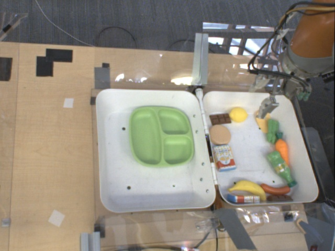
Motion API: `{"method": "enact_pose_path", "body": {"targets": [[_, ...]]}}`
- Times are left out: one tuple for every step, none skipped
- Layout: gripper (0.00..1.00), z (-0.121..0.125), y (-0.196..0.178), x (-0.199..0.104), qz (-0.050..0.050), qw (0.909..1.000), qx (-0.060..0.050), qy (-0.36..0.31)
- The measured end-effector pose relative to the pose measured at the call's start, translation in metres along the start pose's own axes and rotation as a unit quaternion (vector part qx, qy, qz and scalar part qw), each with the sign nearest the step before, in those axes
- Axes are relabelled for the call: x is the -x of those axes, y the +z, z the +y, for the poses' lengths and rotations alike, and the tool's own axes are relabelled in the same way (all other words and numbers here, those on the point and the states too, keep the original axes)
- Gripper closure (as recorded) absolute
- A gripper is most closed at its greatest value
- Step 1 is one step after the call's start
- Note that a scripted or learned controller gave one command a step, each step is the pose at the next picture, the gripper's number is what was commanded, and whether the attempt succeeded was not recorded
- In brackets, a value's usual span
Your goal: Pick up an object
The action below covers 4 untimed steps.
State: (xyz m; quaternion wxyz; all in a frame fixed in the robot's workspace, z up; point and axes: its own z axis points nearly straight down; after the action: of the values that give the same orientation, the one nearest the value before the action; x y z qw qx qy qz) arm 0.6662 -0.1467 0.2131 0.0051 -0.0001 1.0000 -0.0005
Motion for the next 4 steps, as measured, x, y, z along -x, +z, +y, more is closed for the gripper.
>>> {"method": "enact_pose_path", "body": {"targets": [[0.00, -0.040, 0.118, -0.073, 0.001, 0.9948, 0.000, -0.101], [0.00, -0.052, 0.124, -0.045, -0.001, 0.9633, -0.001, -0.268], [0.00, -0.059, 0.123, -0.080, -0.001, 0.9575, -0.001, -0.288], [0.00, -0.058, 0.122, -0.123, -0.002, 0.9580, -0.001, -0.287]]}}
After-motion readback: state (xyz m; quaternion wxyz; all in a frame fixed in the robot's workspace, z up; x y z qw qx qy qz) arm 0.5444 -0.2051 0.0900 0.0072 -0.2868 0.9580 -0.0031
